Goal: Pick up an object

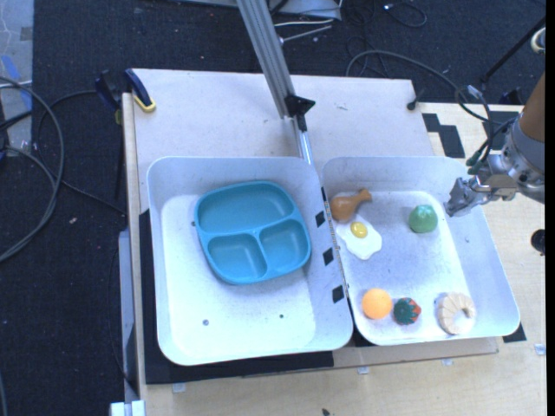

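1. I saw the gripper (460,199) over the right bin's (486,258) far right rim; I could not tell its state, and nothing showed in its grasp.
2. The green ball (423,219) lay just left of it; a chicken leg (349,203), fried egg (361,238), orange ball (376,304), dark toy (407,311) and shell-like pastry (454,312) lay farther off.
3. The left bin (173,302) held a blue divided tray (252,231); cables crossed the dark floor (61,50).
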### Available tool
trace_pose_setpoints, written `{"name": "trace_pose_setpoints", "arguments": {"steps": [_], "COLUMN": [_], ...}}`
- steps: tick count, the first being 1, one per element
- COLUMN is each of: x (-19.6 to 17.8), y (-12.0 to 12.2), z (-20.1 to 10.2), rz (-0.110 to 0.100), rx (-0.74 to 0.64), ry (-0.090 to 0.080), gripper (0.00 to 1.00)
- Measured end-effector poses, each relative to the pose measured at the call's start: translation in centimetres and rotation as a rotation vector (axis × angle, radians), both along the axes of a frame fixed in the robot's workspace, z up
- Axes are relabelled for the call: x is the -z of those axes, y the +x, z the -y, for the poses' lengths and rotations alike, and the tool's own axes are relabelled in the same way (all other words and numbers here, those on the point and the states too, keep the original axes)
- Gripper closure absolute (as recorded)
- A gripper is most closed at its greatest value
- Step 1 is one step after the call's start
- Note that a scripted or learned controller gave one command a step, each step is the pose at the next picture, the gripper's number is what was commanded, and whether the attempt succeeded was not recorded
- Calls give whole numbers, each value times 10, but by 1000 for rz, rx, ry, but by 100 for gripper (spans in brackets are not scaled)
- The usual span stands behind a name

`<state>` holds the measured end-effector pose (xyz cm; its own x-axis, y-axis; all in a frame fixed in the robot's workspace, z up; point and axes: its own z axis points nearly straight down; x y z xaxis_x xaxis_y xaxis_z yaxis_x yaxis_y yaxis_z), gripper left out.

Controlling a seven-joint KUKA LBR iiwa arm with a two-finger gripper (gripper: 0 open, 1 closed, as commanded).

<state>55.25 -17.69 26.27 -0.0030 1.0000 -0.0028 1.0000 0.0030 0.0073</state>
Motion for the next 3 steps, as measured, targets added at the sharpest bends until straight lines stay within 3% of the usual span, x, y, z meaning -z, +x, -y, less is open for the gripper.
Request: {"name": "trace_pose_setpoints", "arguments": {"steps": [1,3], "x": [-1,12], "y": [1,7], "z": [0,-110], "rz": [-5,-8], "rx": [0,-6], "ry": [2,4], "gripper": [100,100]}}
